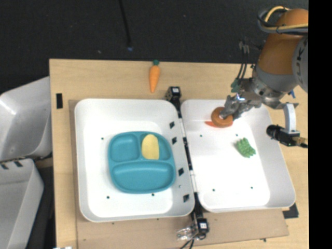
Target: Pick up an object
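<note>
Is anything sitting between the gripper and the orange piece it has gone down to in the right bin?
Nothing visible does. The gripper is right at the orange piece in the right bin, its tip overlapping it. The green item lies apart, nearer the camera.

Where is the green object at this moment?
The green object lies in the right bin, toward its right side, below and right of the gripper.

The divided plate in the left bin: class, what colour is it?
Teal blue; the divided plate shows plainly in the camera view, inside the left bin.
</note>
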Controlling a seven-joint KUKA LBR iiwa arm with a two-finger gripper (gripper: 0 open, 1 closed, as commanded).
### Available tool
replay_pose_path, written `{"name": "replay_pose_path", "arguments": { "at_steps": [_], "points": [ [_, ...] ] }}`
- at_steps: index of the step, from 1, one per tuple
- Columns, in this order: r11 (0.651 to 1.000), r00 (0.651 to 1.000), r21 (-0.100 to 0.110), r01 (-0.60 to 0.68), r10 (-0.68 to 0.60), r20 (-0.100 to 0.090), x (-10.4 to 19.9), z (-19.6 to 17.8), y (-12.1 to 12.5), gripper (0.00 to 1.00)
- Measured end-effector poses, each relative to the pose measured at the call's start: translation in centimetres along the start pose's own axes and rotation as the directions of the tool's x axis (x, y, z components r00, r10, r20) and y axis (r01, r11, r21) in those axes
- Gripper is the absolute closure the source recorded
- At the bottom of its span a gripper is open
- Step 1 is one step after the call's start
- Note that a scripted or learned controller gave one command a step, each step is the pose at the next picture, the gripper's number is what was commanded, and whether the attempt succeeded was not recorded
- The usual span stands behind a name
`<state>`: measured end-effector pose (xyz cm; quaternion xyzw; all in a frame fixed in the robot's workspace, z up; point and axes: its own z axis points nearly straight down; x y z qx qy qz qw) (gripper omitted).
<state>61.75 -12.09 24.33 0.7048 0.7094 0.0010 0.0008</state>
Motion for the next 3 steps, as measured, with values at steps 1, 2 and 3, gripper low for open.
{"name": "replay_pose_path", "arguments": {
  "at_steps": [1,2,3],
  "points": [
    [1.0,1.0,0.0,0.0,0.0,0.0,5.2,0.6,1.7,1.0],
    [1.0,1.0,-0.001,0.0,0.0,0.0,10.7,1.3,3.0,1.0],
    [1.0,1.0,-0.001,0.001,-0.001,-0.001,16.0,0.4,4.4,1.0]
  ]
}}
